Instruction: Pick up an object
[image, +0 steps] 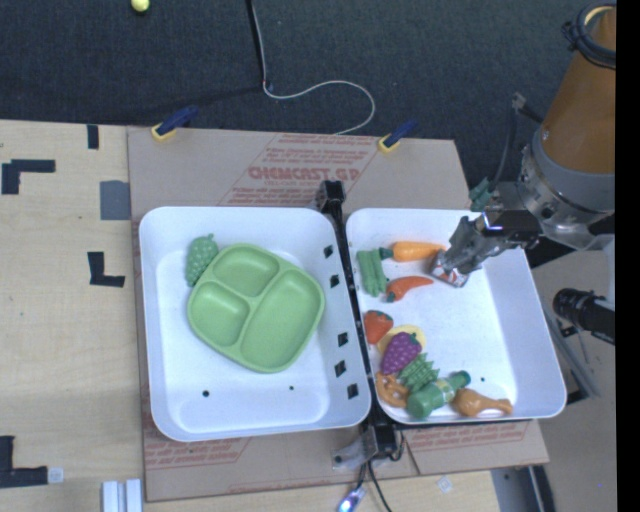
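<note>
A brown cardboard sheet (300, 170) with red printing lies on a pale wooden bench (60, 330), held at its far edge by two clamps, one yellow and blue (173, 122), the other blue (398, 133). Black tape marks dot the wood on the left. Beyond the bench is dark blue carpet (120, 60), crossed by a thin white cable (300, 92).

Two shallow white bins sit side by side on the cardboard. The left bin (170, 400) holds a green divided plate (255, 308) with a small green grape bunch (201, 257) touching its far left edge.

The right bin (510, 330) holds toy food: an orange carrot (415, 251) near the far wall, a green bean pod (370, 271) beside it, an orange-red pepper (408, 287), a red tomato (376, 325), purple grapes (398, 352), and a cluster of green and orange pieces (440, 392) by the near wall.

The gripper (452, 270) hangs over the far part of the right bin, just right of the carrot's tip. Whether it is spread or pressed together cannot be told, and nothing is seen held in it.
</note>
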